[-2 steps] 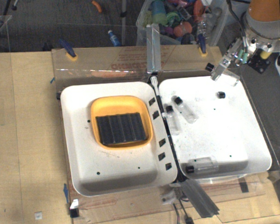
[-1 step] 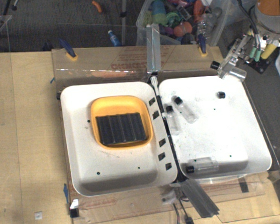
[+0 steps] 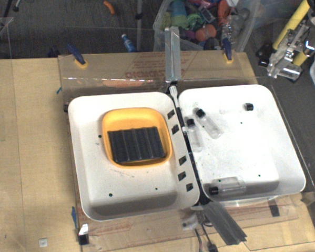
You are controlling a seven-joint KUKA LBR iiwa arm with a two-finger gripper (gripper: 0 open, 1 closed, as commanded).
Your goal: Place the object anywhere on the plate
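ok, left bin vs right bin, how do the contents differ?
The left bin holds one large thing, an orange plate with a dark ribbed block lying flat on it. The right bin holds only small scattered items: clear vials with black caps, one near its left wall and one at its near edge, plus a small black piece further back. Both bins are shallow, white and rounded.

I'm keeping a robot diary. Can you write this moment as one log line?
plate: orange, left bin | on plate: ribbed black object | right bin: clear vials, black caps
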